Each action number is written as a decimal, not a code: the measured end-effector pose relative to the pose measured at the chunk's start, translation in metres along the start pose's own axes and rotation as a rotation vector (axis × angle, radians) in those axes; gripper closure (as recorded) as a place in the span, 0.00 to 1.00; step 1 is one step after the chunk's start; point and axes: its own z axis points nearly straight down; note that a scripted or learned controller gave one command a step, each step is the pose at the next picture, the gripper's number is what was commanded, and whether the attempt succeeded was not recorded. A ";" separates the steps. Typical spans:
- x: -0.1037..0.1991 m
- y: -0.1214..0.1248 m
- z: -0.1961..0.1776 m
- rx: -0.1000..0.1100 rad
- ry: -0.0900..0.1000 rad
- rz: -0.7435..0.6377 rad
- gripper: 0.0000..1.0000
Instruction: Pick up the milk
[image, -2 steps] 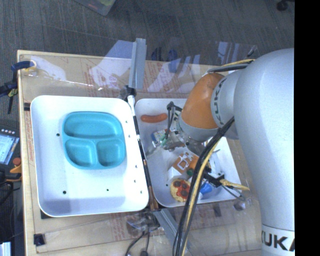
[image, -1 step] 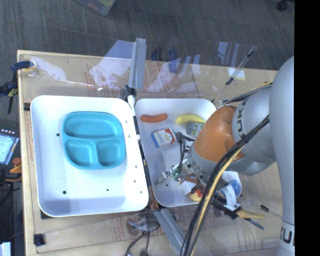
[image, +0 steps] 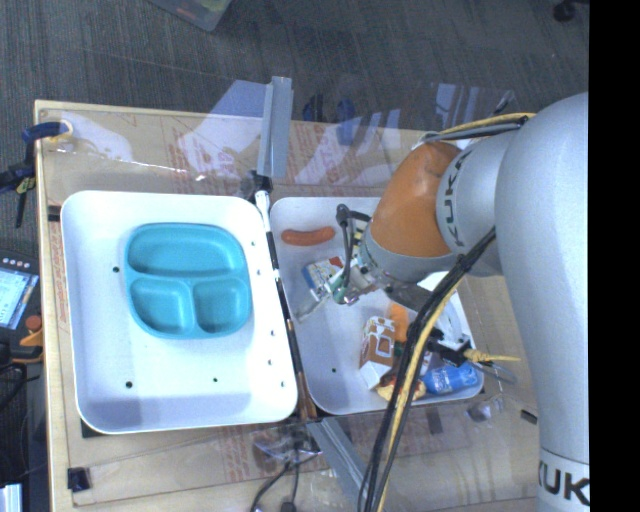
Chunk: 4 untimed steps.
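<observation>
**Gripper low over the right bin**

Near the right bin's (image: 335, 400) front edge lies a carton (image: 380, 342), possibly the milk: light, crushable, best taken across its flat sides. Behind it the gripper (image: 343, 290) hangs low; its jaw state cannot be told. A sausage (image: 308, 236) lies by the far edge.

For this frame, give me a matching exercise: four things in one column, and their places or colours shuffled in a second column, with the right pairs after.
Things:
1. divided tray
2. sausage
3. blue bottle
4. gripper

Places:
A. near the top rim of the right bin
B. in the middle of the left bin
C. at the lower right corner of the right bin
D. over the right bin's upper middle, below the sausage

Pairs: 1-B, 2-A, 3-C, 4-D
</observation>
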 end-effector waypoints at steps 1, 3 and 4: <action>-0.038 0.062 0.020 -0.007 -0.006 -0.150 0.00; -0.046 0.091 0.010 -0.002 -0.006 -0.194 1.00; -0.046 0.091 0.010 -0.002 -0.006 -0.195 0.00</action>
